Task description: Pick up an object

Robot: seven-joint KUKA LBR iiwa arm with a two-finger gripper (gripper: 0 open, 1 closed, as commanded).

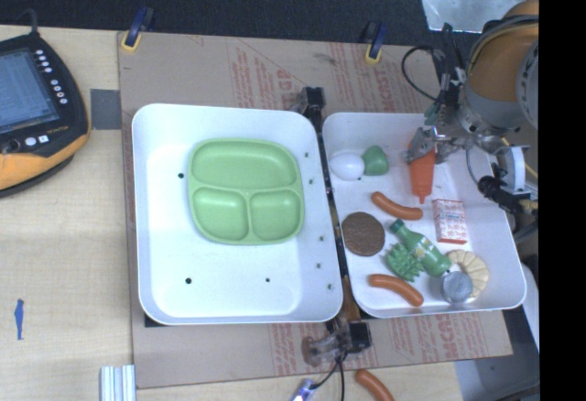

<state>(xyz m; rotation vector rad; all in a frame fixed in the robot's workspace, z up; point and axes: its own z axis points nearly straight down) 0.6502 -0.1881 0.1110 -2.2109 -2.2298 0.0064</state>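
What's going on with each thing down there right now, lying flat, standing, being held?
Gripper: low over the right bin, at the carrot's top.
Carrot: pointing down the bin, its top at the gripper.
Green divided plate: flat in the left bin.
White egg: resting beside the green pepper.
Green bottle: lying on its side.
Two sausages: lying flat.

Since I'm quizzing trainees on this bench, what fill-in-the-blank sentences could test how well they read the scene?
1. The green divided plate lies in the ____ bin.
2. The gripper is above an orange ____.
3. The white egg sits beside a ____ object.
4. The plate has ____ compartments.

Missing words: left; carrot; green; three
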